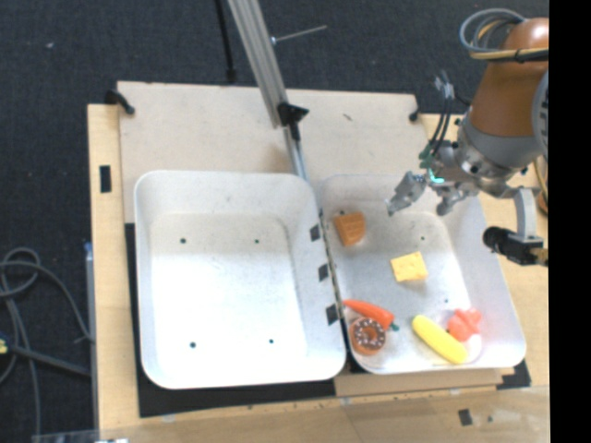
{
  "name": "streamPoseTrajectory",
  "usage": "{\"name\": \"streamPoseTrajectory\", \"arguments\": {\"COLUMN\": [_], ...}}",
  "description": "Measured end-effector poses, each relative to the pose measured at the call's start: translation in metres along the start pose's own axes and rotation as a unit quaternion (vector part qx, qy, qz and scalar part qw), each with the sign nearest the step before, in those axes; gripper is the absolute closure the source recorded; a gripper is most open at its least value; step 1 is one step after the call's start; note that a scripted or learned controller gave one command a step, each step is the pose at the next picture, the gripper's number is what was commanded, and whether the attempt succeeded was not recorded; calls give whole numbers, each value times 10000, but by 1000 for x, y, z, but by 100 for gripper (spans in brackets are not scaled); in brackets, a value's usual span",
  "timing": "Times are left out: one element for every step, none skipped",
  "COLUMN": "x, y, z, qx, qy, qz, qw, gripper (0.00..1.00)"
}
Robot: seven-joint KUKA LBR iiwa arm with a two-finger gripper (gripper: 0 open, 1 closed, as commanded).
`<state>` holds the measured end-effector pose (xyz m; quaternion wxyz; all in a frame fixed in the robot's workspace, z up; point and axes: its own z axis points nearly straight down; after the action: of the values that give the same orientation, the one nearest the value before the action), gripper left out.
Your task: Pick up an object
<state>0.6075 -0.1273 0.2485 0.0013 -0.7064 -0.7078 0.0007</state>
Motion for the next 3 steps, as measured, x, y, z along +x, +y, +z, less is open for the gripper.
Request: {"name": "streamPoseTrajectory", "arguments": {"x": [0,-6,-16], "y": [1,-1,-4], "z": [-2,60,119], "qx": [-21,8,7], "qy": [-2,-15,-17], "qz": [0,23,27], "qw": [10000,10000,10000], "gripper": [0,0,0]}}
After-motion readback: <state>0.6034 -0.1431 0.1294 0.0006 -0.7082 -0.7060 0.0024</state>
